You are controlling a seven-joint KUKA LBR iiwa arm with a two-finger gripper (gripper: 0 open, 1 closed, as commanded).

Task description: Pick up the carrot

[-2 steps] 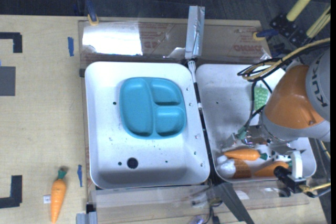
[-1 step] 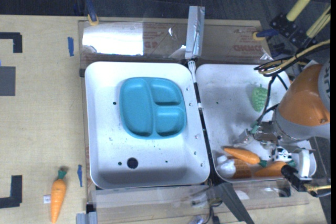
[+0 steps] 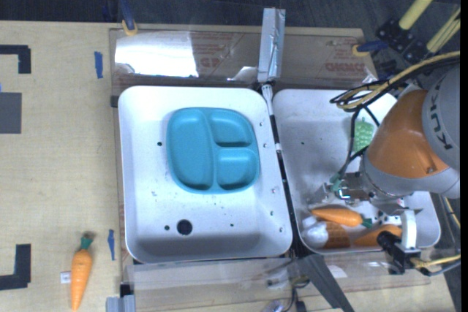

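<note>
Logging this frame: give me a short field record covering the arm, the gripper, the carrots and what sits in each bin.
arm: reaches in from the right, low over the right bin
gripper: down near the right bin's floor; finger state unclear
carrot in right bin: orange, lying on its side just below the gripper
carrot on bench: orange with green top, outside the bins at lower left
left bin: holds a blue divided plate
held: no carrot seen between the fingers
</note>
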